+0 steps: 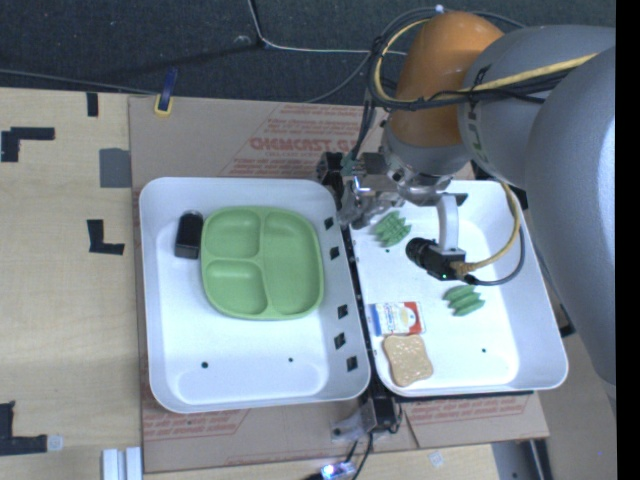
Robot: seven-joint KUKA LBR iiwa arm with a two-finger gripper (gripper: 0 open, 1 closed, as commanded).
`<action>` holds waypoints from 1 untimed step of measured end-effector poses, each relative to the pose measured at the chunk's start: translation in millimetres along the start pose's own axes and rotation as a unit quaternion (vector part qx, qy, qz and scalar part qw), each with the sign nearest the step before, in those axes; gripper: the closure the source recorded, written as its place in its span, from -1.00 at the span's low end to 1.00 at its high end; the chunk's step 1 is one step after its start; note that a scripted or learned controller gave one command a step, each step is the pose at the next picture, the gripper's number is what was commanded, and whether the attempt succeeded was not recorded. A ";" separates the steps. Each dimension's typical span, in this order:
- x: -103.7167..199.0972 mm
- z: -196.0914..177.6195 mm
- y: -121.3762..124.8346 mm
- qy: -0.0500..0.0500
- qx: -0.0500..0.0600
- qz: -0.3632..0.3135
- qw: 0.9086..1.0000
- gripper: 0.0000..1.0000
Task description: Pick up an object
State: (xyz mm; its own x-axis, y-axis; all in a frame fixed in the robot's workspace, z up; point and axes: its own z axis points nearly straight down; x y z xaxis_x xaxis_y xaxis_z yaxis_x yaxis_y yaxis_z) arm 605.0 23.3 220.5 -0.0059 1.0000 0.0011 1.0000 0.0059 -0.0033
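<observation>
Toast slice [408, 359] and a small carton [396, 318] lie at the lower edge of the right bin [520, 363], with green pods at centre [464, 299] and upper left [392, 230]. At upper centre, the gripper [362, 198] hangs low over that bin's left rim, apparently descending to grasp; whether it is spread or clenched cannot be told.
</observation>
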 end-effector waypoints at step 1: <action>50.4 6.3 2.6 0.000 -0.001 0.000 1.000 1.00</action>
